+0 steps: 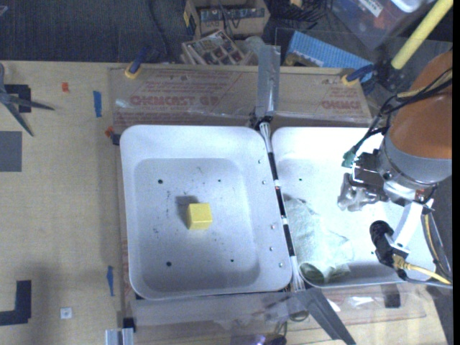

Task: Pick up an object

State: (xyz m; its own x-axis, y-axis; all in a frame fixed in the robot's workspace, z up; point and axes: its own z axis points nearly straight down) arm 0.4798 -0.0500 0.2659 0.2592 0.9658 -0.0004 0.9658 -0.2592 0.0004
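A small yellow block [200, 215] lay near the middle of the left bin [136, 149], in the center-left of the frame, alone on the speckled white floor. To its right, across the divider, the right bin [309, 146] held a pale crumpled cloth [309, 228] and a rolled greenish item [323, 270] against the lower edge. The gripper [357, 195] hung over the right bin at the right of the frame, beneath the grey and orange arm [424, 131]. Whether it was open or closed could not be told, and nothing was visibly held. The pick looked not yet begun. Next, the gripper would probably need to line up over an object and descend.
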